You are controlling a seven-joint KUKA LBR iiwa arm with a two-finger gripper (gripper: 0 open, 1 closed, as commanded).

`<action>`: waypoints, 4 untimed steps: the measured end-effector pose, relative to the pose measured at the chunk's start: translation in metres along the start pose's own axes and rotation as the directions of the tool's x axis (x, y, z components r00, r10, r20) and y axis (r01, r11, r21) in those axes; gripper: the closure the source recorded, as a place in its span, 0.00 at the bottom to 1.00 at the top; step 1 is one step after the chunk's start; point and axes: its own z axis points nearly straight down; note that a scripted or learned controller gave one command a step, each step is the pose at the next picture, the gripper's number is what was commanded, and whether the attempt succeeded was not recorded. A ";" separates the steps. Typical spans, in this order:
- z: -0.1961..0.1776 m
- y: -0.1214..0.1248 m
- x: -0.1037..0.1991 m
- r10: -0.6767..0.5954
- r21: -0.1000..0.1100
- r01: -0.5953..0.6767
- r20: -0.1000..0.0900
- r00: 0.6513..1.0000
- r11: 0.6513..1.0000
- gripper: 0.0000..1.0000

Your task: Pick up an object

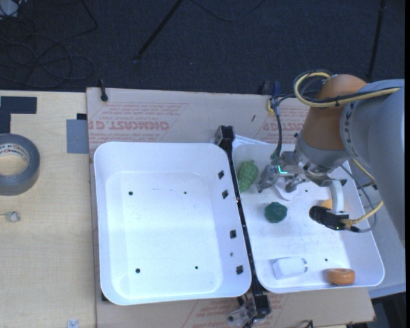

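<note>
Currently the arm reaches in from the right over the right bin, wrist bent down toward that bin's upper half, orange band above the wrist facing the camera. Left to right: a roll of grey tape lies on the bench, well apart from the bins. Left bin sits touching the right bin along a black divider. Right bin contents: a light green lump near the divider at the top; a dark green lump near the middle; a white block at the lower edge; an orange disc in the lower right corner; a small orange piece partly hidden by the arm's hardware. The gripper hangs between the two green lumps, just above the dark one; cannot tell whether it is apart or together, and nothing is visibly held.
</note>
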 end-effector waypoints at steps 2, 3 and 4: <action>0.002 -0.072 -0.027 0.001 0.005 -0.001 -0.004 1.000 1.000 1.00; -0.093 -0.110 0.046 -0.010 0.000 0.010 -0.005 1.000 1.000 1.00; -0.101 -0.103 0.134 -0.011 0.004 0.011 -0.004 1.000 1.000 1.00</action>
